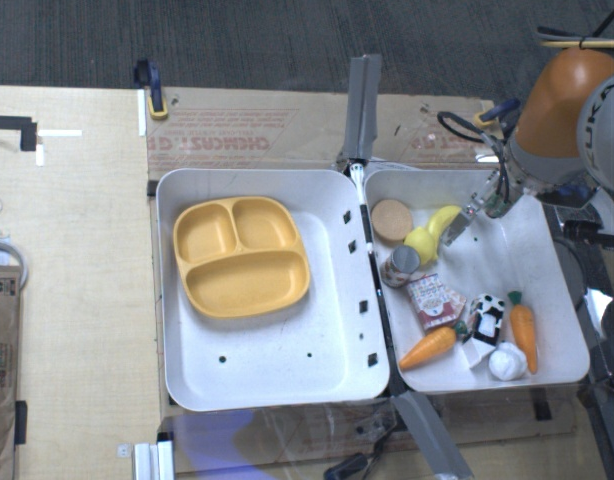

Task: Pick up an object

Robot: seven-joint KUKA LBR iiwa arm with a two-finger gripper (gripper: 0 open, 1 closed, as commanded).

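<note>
The right bin (552, 268) holds a tan round disc (391, 219), a yellow pear-shaped toy (429, 235), a small grey can (403, 261), a red-and-white packet (435, 302), two toy carrots (427, 347) (524, 335), a black-and-white toy (487, 320) and a white ball (505, 365). My gripper (465, 218) hangs low over the bin's back part, its tip just right of the yellow toy. Nothing shows between its fingers.
The left bin (267, 358) bears a yellow divided plate (242, 256). A grey post (362, 108) rises behind the wall between the bins. Cardboard lies behind both bins. The arm's orange band (567, 88) looms over the right bin's far right corner.
</note>
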